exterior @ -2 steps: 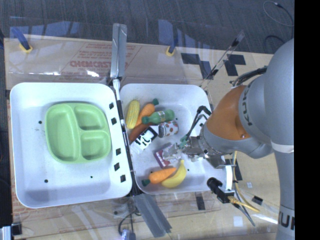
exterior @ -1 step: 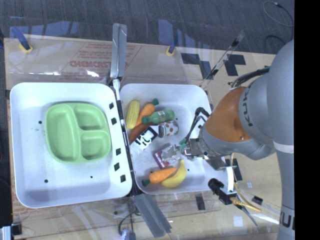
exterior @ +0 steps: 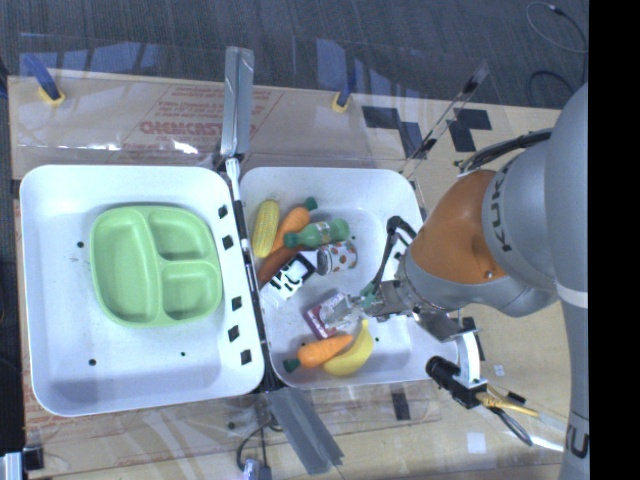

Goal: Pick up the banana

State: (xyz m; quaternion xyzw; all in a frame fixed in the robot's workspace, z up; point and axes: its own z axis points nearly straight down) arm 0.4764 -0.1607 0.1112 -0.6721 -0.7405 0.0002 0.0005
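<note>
The yellow banana (exterior: 354,354) lies near the front edge of the right bin (exterior: 395,183), curved, with a small orange carrot (exterior: 325,350) touching its left side. My gripper (exterior: 371,301) hangs low inside the right bin, just above and slightly behind the banana, at the end of the grey arm with the orange band (exterior: 455,243). Nothing is seen held in the gripper.
A pink-and-clear packet (exterior: 330,314) lies just left of the gripper. Further back sit a corn cob (exterior: 265,228), a long carrot (exterior: 290,230), a green bottle (exterior: 320,234), a small can (exterior: 342,256) and a black-and-white item (exterior: 288,278). The left bin holds a green divided plate (exterior: 155,265).
</note>
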